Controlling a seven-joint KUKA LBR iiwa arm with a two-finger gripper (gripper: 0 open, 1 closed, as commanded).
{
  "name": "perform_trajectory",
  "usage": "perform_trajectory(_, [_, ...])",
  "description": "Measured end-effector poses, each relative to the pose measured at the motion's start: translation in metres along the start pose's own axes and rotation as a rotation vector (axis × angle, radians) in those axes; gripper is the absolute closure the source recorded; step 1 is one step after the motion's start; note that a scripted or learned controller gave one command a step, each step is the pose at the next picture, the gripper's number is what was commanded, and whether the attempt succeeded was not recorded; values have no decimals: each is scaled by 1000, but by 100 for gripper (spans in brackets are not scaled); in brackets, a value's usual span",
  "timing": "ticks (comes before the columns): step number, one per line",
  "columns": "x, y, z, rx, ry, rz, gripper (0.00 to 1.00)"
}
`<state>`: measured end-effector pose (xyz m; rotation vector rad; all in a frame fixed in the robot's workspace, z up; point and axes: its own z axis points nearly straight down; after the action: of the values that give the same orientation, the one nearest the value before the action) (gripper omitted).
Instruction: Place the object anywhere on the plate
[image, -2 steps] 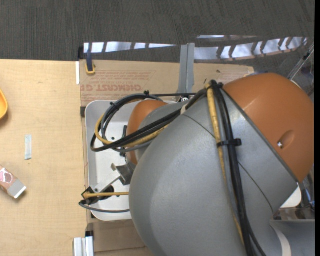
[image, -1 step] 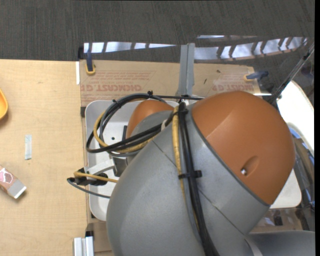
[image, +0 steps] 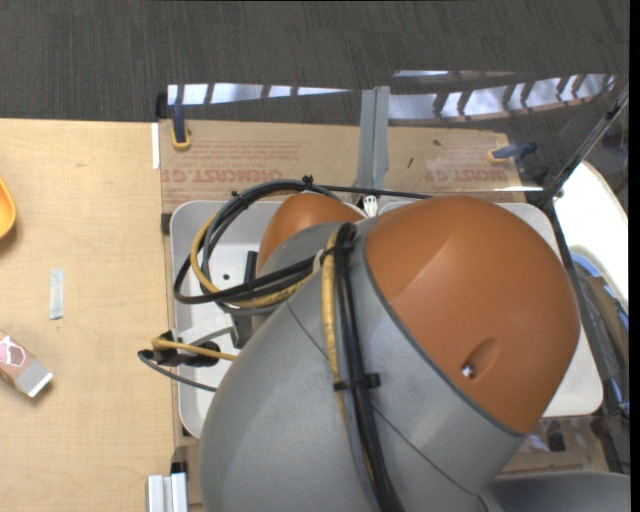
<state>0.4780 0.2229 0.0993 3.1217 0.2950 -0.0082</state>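
Loomed closest to the lens, across the lower middle and right of the frame: the grey arm, topped by a large orange dome. Hid most of both bins beneath its bulk. Trailed black and yellow cables in loops toward the centre left, over the left bin. Showed a second, smaller orange joint just behind those loops.

Could not tell whether the pincer was open or closed. Could not tell, either, where the object or the plate lay.

Saw a strip of the right bin at the right edge. On the wooden desk at the left, lay well apart: a pink and white packet at lower left, a small grey strip above it, and an orange rim cut off by the frame's edge.

Farther back, lay a printed cardboard sheet behind the bins, held by an orange clamp and a blue clamp, with a grey post between them. Beyond, across the top, spread dark carpet floor.
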Motion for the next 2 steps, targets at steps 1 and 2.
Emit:
perform_trajectory(1, [31, 2, 8, 3, 3, -9, 100])
perform_trajectory(2, [-1, -4, 9, 2, 1, -10, 100])
